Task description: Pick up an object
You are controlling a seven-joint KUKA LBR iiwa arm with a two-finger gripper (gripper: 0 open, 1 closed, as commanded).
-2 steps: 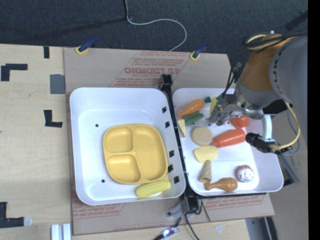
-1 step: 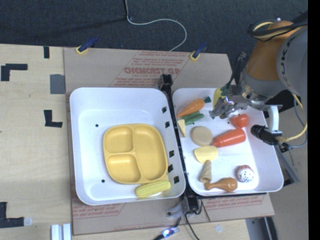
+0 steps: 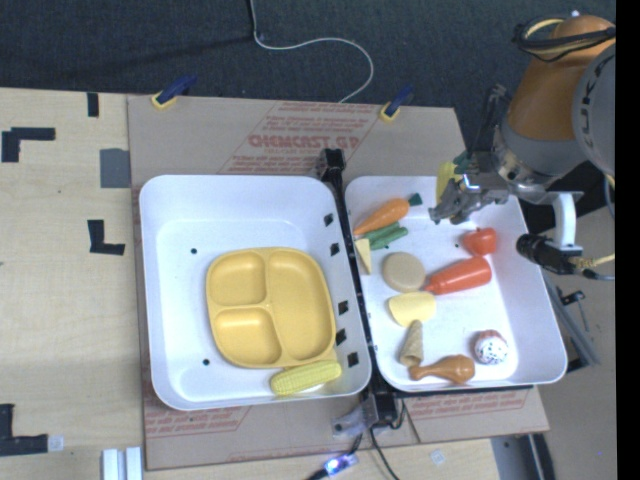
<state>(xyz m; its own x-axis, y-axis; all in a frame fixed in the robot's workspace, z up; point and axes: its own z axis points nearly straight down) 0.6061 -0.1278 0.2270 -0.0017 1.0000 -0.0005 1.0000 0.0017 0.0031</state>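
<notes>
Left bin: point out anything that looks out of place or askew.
The corn cob lies outside the yellow divided plate, resting against the plate's near edge on the left bin floor. The plate itself sits slightly rotated relative to the bin walls. Nothing looks spilled or damaged.

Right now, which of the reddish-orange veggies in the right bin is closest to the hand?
The small red tomato, just below the hand. The long red pepper lies further down; the orange carrot sits leftward.
</notes>
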